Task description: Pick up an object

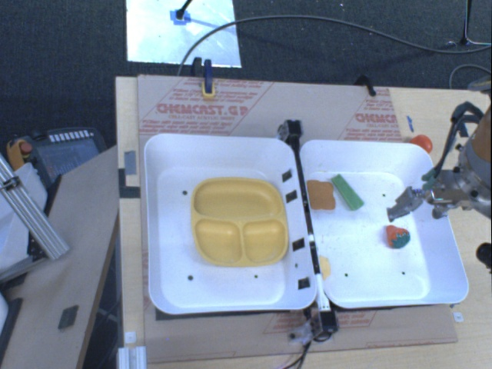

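- Dark carpet surrounds my surface and its two bins.
- My tool hovers above the small red toy; its opening I cannot tell.
- It looks light, rounded; I'd pinch its sides.

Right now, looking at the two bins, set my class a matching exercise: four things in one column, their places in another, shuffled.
Things:
1. yellow tray
2. green block
3. red and green toy
4. brown toast piece

Places:
A. just below the hand
B. left bin
C. right bin, nearest the divider
D. right bin, right beside the toast

Pairs: 1-B, 2-D, 3-A, 4-C
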Robot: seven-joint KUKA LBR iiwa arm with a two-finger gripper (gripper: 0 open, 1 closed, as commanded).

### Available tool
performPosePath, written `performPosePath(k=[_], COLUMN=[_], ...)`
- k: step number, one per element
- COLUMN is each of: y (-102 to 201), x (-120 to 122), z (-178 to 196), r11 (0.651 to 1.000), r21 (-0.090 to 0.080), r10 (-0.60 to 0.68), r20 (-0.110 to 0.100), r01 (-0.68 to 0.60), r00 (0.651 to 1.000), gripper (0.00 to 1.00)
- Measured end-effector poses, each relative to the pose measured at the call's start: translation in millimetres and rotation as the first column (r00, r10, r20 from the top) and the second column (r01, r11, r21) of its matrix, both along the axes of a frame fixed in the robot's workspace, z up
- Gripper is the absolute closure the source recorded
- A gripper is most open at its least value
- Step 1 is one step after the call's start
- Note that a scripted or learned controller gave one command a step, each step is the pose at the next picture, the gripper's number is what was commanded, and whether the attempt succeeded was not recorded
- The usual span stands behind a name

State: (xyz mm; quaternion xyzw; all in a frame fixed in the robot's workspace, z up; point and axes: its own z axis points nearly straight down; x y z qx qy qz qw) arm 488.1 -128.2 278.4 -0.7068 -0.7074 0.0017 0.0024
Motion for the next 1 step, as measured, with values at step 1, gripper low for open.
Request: performPosePath(k=[1], y=[0.1], x=[1.4], z=[3.7], r11=[1.000], r21=[-0.002], r10=[0.002], r20=[0.008], r01=[-0.002], r00=[1.000], gripper=[0.00])
